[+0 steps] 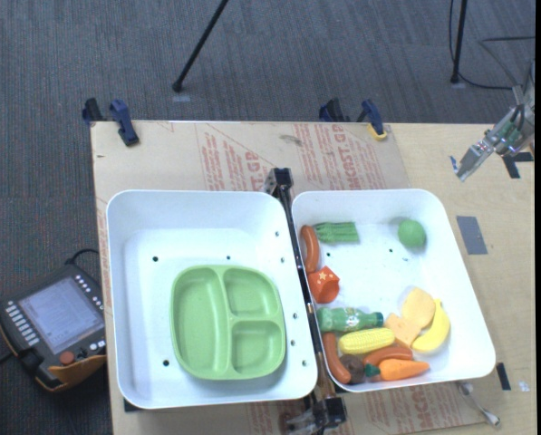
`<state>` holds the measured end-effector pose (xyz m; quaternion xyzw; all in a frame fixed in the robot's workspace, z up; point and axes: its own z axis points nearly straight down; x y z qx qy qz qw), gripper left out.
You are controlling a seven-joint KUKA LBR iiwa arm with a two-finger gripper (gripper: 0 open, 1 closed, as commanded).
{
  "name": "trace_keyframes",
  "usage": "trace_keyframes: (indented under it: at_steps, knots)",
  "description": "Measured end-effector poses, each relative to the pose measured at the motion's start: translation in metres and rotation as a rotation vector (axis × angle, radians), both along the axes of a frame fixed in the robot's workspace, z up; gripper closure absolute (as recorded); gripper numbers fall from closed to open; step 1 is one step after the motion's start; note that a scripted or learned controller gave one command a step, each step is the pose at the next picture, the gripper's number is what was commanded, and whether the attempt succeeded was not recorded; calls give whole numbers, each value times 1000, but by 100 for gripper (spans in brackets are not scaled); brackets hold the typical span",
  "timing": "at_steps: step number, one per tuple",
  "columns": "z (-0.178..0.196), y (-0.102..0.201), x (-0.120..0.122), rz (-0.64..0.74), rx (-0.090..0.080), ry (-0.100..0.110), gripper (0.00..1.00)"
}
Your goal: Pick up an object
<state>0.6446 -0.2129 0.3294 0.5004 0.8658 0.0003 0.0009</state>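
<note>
While the tool state is unclear, one green tray fills the left bin.

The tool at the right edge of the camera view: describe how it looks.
The tool is small at the frame's right edge: slim, pale grey metallic parts with a light tip and a few blue-tinted patches. It is too small and blurred to make out fingers, cables or markings.

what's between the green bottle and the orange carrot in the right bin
In the camera view, the yellow corn cob lies between the green bottle and the orange carrot.
</note>
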Motion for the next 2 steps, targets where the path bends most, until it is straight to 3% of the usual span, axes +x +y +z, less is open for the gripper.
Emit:
trace_keyframes:
  at_steps: [1, 2]
  knots:
    - [-109, 50, -1, -20, 2, 5, 100]
    - [-141, 110, -52, 60, 1, 2, 100]
